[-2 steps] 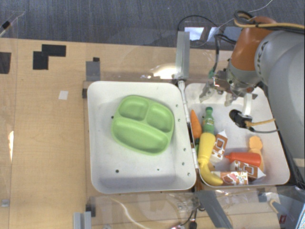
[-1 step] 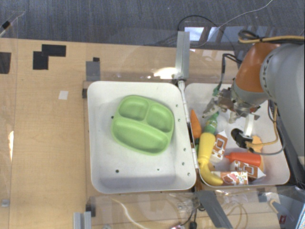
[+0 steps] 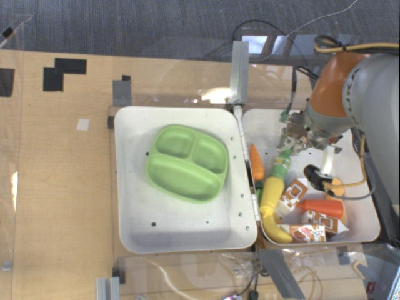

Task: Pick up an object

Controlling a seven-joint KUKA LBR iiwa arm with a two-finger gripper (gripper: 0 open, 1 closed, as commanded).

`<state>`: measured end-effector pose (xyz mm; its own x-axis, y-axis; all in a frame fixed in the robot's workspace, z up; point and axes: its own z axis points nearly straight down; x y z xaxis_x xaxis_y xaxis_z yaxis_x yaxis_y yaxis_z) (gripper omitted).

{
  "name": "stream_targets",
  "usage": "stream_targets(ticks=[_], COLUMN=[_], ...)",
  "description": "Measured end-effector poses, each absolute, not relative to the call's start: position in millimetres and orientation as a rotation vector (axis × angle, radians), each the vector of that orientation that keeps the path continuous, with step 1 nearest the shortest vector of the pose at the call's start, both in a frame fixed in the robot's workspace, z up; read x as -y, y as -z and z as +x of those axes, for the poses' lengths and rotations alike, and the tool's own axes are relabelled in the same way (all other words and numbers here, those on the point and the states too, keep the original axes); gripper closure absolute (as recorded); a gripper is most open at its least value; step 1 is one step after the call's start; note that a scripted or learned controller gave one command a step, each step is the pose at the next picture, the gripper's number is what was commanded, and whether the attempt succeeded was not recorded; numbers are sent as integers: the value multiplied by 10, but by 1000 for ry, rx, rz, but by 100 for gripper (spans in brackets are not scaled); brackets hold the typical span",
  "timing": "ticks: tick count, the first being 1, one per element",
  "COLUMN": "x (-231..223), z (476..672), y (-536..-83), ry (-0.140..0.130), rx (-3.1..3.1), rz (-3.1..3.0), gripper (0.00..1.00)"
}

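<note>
— Toys for picking lie heaped in the right bin, at about four o'clock in the picture. Where is the gripper?

— Low over that bin's upper half, at about three o'clock, under the grey arm with its orange band. It sits just above a small green bottle, and I cannot tell whether it touches it.

— Open or closed?

— I cannot tell. The metal parts blur together, and nothing is plainly clamped in them.

— Count the things for me.

— Two white bins side by side. The left bin carries one green divided plate with three sections. In the right bin: one carrot along the left wall, one corn cob below the bottle, one banana at the lower edge, one orange block, and what look like three small brown-and-white cartons, one beside the corn and two near the lower right.

— Anything else?

— A black and white tool with a yellow cord hangs at the arm's side, over the bin's right half.

— What is hard to make out?

— The cartons overlap the banana and the block, so their count is unsure. The bottle's top is covered by the gripper. The arm is cut off at the right edge and hides the bin's far right corner. Glare on a clear sheet washes out the bench near twelve o'clock.
</note>
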<state>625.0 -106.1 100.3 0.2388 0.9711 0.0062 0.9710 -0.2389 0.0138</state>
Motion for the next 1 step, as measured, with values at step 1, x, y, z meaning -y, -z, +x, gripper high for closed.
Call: stream_targets(ticks=[1], x=[670], z=[6650], y=[-2091], ry=[-5], rx=[-2090], rz=[2341], gripper=[100])
